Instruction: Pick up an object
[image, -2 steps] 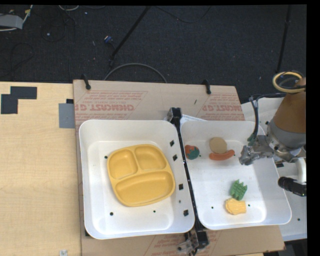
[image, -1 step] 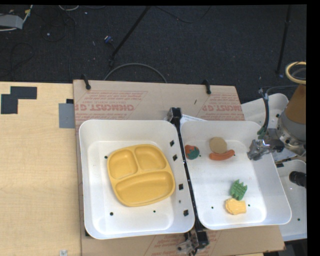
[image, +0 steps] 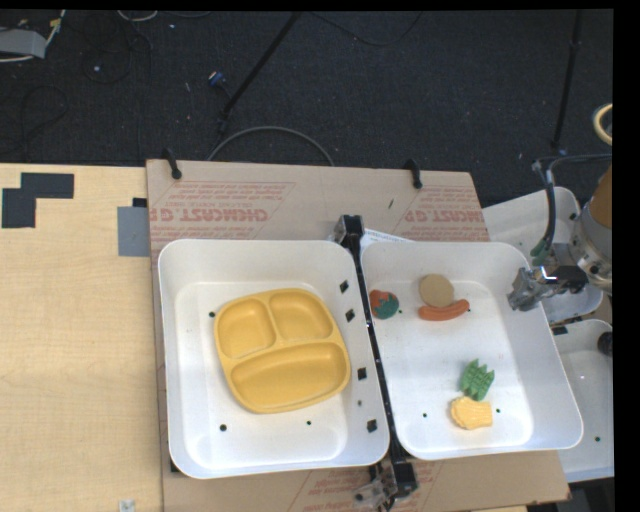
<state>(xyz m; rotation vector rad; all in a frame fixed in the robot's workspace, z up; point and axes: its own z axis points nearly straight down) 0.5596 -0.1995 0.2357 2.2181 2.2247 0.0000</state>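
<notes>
The right bin (image: 540, 400) holds a toy pineapple (image: 472, 398) with green leaves at the front, a red sausage (image: 443, 312) below a tan round cookie (image: 435, 290) near the back, and a red and green tomato-like piece (image: 383, 302) by the divider. My gripper (image: 530, 288) hangs at the right bin's right rim, to the right of the sausage and apart from it. Nothing shows between its tips.
The left bin (image: 185, 300) bears a yellow divided plate (image: 280, 348). A black divider (image: 365, 340) runs between the bins. Cardboard lies under both bins, and a wooden bench top stretches to the left. Cables hang at the right.
</notes>
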